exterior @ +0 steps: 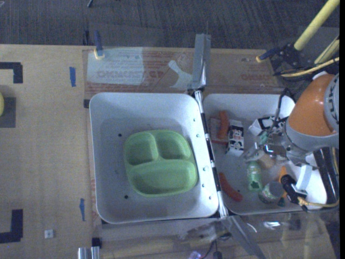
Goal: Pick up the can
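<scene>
The can (268, 192) looks like a small grey round thing lying near the front edge of the right bin (237, 102), partly hidden by the arm's attachments. My gripper (263, 149) hangs over the middle of that bin, behind the can and apart from it, just above a green bottle (254, 177). Nothing can be made out between its tips.
The right bin also holds a black-and-white carton (235, 137), a brown-orange packet (218, 126), a red sausage (230, 189) and a small orange piece (283, 172). A green divided plate (160, 162) lies in the left bin (108, 117). The arm's orange band (315, 109) covers the bin's right side.
</scene>
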`<control>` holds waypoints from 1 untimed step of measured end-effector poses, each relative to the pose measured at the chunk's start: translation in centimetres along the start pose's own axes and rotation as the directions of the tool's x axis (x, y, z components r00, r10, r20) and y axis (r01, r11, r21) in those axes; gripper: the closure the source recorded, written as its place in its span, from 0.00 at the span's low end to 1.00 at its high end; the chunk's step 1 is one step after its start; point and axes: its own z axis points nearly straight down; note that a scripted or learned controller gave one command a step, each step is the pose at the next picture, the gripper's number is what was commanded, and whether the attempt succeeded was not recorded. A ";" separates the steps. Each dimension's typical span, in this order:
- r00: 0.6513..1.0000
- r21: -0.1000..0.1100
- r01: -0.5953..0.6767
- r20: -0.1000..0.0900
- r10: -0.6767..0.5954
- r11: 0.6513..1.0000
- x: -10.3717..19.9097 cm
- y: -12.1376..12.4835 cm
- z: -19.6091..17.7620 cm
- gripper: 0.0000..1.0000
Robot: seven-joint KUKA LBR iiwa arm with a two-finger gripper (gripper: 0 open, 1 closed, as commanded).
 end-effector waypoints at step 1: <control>0.973 0.005 -0.230 0.001 0.230 0.973 0.0 2.9 -3.1 0.00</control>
